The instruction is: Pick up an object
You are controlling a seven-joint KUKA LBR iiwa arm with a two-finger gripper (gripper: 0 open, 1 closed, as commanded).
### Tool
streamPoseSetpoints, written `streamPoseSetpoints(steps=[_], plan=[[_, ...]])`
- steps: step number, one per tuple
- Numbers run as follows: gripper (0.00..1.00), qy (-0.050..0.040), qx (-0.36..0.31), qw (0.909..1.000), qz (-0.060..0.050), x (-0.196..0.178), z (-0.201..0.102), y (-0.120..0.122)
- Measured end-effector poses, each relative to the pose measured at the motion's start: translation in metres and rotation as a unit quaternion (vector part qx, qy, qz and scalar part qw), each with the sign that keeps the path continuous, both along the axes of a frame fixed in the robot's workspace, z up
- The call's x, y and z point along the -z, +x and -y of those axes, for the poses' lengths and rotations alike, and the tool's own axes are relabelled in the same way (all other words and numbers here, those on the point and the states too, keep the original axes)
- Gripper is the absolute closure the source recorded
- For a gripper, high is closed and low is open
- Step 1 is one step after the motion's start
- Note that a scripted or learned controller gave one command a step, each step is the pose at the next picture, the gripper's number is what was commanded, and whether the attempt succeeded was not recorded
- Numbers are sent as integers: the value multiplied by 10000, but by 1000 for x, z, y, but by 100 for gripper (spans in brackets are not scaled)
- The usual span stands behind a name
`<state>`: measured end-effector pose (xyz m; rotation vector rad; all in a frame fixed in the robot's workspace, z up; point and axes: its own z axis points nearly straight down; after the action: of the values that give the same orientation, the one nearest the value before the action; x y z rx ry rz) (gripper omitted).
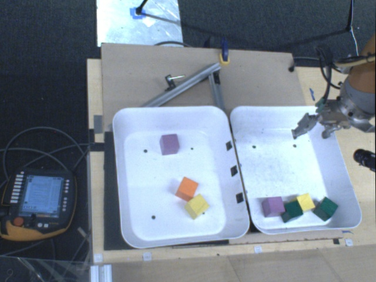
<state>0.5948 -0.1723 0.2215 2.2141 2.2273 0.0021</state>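
Observation:
My gripper hangs open over the upper right part of the right bin, with nothing between its fingers. Along that bin's front edge lie a purple cube, a dark green cube, a yellow cube and another green cube. The left bin holds a purple cube near its back, and an orange cube touching a yellow cube near its front.
Metal rods lie on the brown board behind the bins. A teach pendant with cables sits on the floor at the left. Black clips join the two bins along their shared edge.

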Motion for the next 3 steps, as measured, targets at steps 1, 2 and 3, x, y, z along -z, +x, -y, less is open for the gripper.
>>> streamPoseSetpoints(steps=[1,2,3], plan=[[0,0,0,10000,0,0,0,0],[0,1,15,10000,-26,61,2,5],[0,-1,11,10000,-18,103,-2,7]])
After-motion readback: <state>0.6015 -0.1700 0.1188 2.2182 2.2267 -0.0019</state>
